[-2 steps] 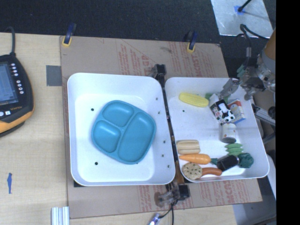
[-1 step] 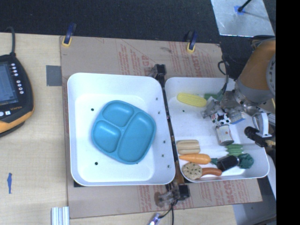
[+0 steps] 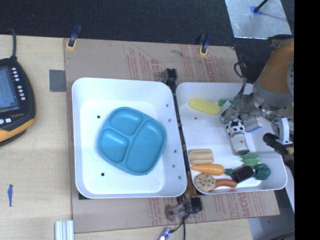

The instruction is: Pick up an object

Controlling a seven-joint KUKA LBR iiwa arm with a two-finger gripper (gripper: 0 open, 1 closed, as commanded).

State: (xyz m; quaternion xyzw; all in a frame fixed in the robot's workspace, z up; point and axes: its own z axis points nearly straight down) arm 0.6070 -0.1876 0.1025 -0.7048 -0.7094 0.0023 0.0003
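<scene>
Down front in the right bin (image 3: 280, 184) lie a cookie (image 3: 204, 182), carrot (image 3: 210, 169) and bread (image 3: 200, 156): light, rigid toys, best pinched across their narrow sides. Further back, a small can (image 3: 239, 143) sits just under the gripper (image 3: 234, 118); smooth, likely slippery. Whether its parts are spread or closed, I cannot tell. Beyond, corn (image 3: 204, 105). The arm (image 3: 274, 79) leans in from the right, wrist low.

Orange-black pendant (image 3: 12, 101), perhaps controller, left of bins.

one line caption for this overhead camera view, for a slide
Gripper low over the right bin near a corn cob and toy foods; blue divided plate in the left bin.
</scene>
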